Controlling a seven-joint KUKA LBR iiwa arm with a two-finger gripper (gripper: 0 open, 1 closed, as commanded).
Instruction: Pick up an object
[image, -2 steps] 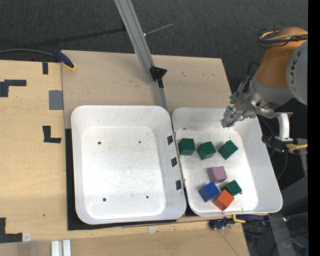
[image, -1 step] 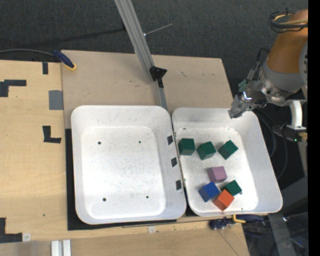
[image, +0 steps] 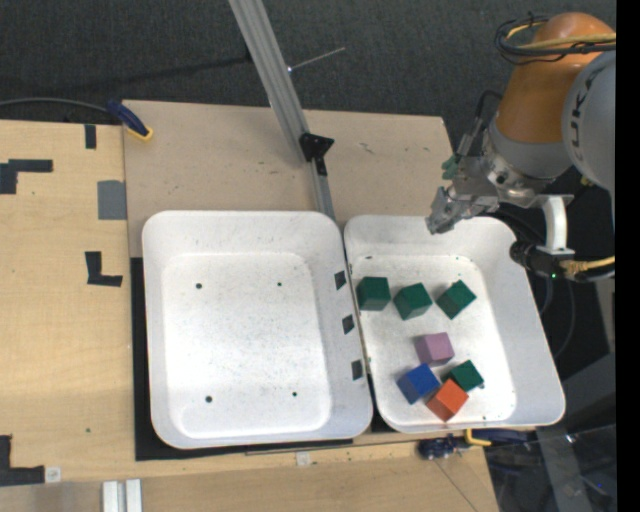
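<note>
Wooden bench with two white bins; gripper is poised over the right bin rim, its opening indiscernible; blocks lie below.

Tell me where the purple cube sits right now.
In the camera view the purple cube lies in the right-hand bin, toward its lower middle, just above the blue cube and below the row of three green cubes.
</note>
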